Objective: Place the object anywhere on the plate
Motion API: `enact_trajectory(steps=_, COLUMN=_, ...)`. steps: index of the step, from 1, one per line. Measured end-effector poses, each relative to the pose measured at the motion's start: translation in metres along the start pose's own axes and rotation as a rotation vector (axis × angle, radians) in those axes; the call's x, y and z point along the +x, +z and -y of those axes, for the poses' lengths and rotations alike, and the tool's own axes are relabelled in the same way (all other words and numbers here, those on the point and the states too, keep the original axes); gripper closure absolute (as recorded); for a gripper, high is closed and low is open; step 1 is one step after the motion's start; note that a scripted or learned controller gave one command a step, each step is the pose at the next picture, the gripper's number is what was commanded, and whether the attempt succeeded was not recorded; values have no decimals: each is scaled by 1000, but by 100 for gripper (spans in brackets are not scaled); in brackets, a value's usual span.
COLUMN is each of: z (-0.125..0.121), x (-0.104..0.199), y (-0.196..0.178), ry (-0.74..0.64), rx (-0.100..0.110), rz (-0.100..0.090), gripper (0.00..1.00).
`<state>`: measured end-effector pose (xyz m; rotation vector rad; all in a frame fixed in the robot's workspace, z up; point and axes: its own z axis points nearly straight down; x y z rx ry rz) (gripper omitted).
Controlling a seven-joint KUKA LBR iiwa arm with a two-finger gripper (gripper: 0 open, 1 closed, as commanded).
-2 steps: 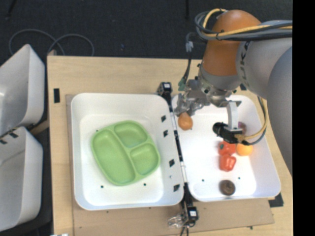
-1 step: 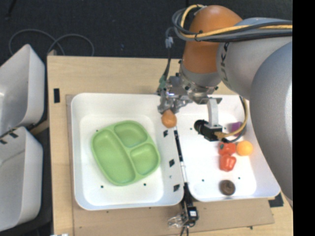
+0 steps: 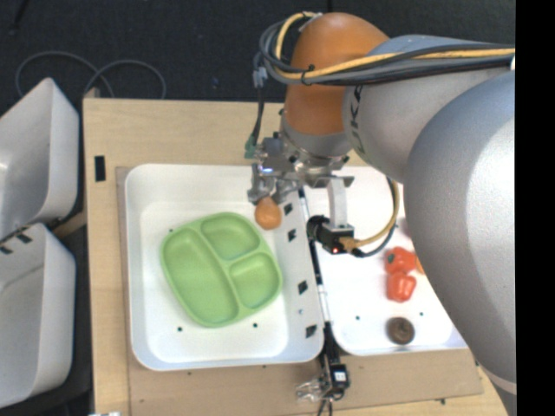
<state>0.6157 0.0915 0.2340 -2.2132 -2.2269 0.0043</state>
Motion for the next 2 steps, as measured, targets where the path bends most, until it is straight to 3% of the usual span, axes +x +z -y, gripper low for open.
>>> enact_trajectory(steps=1, z=24, x=22, y=-4, ry=1, rx=2, rz=0, gripper=100)
enact_trajectory(steps=2, z=23, x=21, y=-4, ry=3, rx=1, rz=0, gripper=0)
